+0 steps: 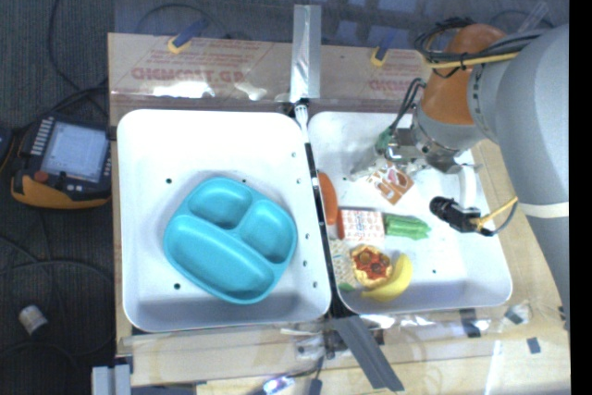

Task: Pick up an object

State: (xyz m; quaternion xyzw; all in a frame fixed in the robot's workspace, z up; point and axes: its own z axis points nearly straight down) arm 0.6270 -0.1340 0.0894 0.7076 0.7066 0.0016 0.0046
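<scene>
My gripper hangs over the upper middle of the right bin, at the end of the grey arm with its orange band. Just below it lies a small red and white packet; whether they touch I cannot tell. Further down the bin lie a red and white box, a green piece, a pizza slice toy and a yellow banana. An orange carrot lies along the bin's left wall.
The left bin holds a blue divided plate. A black cable end hangs from the arm over the right bin's right side. A handheld pendant sits on the floor at far left.
</scene>
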